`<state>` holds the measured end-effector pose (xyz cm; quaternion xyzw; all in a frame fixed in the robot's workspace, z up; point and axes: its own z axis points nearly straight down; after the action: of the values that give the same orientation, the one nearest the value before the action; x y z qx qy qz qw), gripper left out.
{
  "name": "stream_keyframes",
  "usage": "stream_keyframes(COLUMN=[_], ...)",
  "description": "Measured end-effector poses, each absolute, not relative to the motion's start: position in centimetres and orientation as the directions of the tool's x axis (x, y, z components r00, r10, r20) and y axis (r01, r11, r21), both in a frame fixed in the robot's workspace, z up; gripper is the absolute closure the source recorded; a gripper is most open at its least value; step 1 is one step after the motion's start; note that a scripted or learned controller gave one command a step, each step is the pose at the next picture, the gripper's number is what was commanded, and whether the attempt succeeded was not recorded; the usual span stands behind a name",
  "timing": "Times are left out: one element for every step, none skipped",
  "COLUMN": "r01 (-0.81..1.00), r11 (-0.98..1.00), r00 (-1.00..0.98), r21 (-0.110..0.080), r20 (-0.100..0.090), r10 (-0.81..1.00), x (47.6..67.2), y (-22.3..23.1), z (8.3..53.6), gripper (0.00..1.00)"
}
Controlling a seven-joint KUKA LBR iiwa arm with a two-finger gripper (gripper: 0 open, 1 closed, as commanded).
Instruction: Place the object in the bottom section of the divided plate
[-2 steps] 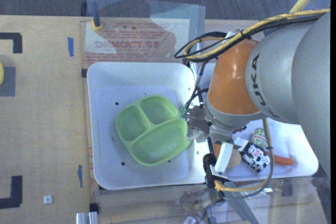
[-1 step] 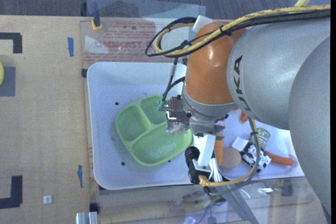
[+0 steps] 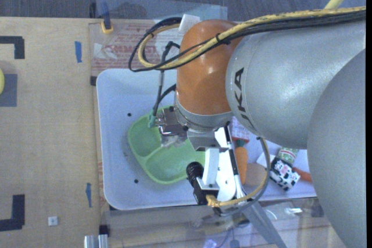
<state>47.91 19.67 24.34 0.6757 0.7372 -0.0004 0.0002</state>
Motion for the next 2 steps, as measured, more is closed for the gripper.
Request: stream_keyframes(r01=[0.997,0.999], r11=[0.073,0.055], r00=[-0.073,-0.055], r21=[-0.004,-0.001], r20=[-0.001,-0.001], r10=[0.997,0.999], x=[47.9,48.0], y=[14.3,14.0], z=[22.1,24.9], gripper=[1.0,1.0])
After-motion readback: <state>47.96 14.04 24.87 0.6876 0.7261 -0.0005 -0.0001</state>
